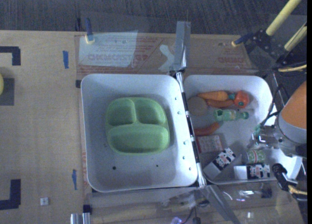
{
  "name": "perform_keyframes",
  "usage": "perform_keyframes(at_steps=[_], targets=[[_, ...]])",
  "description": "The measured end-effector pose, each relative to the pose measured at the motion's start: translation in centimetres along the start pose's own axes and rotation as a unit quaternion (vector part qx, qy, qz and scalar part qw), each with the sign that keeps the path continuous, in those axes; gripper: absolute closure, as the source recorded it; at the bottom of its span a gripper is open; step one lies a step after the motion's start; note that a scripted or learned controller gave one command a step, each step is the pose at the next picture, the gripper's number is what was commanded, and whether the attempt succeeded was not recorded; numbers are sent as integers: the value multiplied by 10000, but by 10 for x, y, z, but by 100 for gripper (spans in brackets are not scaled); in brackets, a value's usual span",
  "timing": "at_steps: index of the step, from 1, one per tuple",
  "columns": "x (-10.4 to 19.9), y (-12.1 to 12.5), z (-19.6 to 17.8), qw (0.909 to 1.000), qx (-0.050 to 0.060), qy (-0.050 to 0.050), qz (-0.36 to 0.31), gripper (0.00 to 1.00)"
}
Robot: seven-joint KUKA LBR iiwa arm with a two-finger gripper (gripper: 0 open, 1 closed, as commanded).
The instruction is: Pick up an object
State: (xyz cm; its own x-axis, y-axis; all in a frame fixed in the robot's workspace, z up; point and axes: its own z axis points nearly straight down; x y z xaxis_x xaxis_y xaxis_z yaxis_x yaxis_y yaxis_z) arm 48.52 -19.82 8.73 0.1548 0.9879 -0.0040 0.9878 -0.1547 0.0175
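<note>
My gripper [262, 139] hangs over the right side of the right bin [265, 85], below the arm's orange band [298, 107]. Just under it stands a small green can [255, 156]. Further items lie in that bin. At the back are an orange carrot [214, 96] and a red tomato-like piece [241, 98], with a green bottle [230, 115] in front of them. A brown round piece [197, 105] and a slim orange piece [208, 128] lie to the left. Toward the front are a pink packet [210, 143] and two black-and-white cartons [220, 161] [252, 171].
The left bin [97, 169] holds a green divided plate [138, 124]. A metal divider [187, 130] runs between the bins. Cables and yellow poles [287, 9] crowd the far right. The wooden bench [39, 135] stretches away to the left.
</note>
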Motion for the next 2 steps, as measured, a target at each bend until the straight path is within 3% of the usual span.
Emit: perform_keyframes(at_steps=[1,2], targets=[[2,-1,1,10000,31,20,-8,0],[1,0,-7,10000,22,15,-2,100]])
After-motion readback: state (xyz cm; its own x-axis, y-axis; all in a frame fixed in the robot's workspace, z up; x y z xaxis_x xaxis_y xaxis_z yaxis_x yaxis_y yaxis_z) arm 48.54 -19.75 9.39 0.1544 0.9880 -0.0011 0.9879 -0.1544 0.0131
